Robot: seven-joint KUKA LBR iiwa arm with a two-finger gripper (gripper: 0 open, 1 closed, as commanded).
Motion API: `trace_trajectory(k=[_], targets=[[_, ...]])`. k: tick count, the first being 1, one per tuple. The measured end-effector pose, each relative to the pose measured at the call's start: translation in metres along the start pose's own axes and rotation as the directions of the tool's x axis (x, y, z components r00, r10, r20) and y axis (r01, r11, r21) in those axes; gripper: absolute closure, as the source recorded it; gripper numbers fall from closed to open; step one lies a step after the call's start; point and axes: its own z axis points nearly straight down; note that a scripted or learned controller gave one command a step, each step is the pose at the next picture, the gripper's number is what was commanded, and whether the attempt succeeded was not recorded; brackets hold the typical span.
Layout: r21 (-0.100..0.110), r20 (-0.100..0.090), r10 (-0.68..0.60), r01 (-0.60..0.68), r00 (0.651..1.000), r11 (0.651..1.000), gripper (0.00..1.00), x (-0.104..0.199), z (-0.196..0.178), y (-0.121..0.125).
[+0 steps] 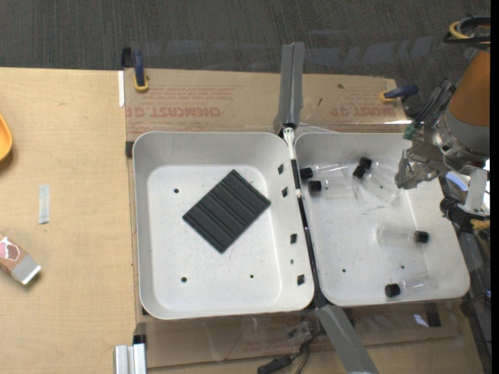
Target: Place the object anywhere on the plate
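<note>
The left bin holds a dark ribbed square plate, turned like a diamond and lying flat near the bin's middle. Nothing lies on the plate.

The right bin holds several clear plastic tubes with black caps. One capped tube lies at about 12 o'clock in that bin, another sits at about 10 o'clock near the divider, a third lies at about 3 o'clock of the bin's middle, and a fourth rests at about 5 o'clock close to the front wall. All are well apart from the plate, with the two bins' adjoining walls between them.

The arm comes in at 3 o'clock, and its tool hangs over the right bin's upper right part, between the 12 o'clock tube and the bin's right wall. Whether it is clenched or released cannot be told from this angle; no tube is seen in it.

On the counter left of the bins lie a small pale strip and a red-and-white packet.
</note>
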Motion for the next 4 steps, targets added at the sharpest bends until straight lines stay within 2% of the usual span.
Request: trace_trajectory(k=[1,2,3,4], targets=[[0.000,0.001,0.212,-0.212,0.977,0.977,1.00,0.085,-0.012,0.020],[-0.001,0.001,0.393,-0.393,0.919,0.919,1.00,0.158,-0.028,0.047],[0.001,0.002,0.392,-0.392,0.920,0.920,1.00,0.221,0.021,-0.042],[-0.002,0.000,0.488,-0.488,0.873,0.873,1.00,0.272,-0.041,0.002]])
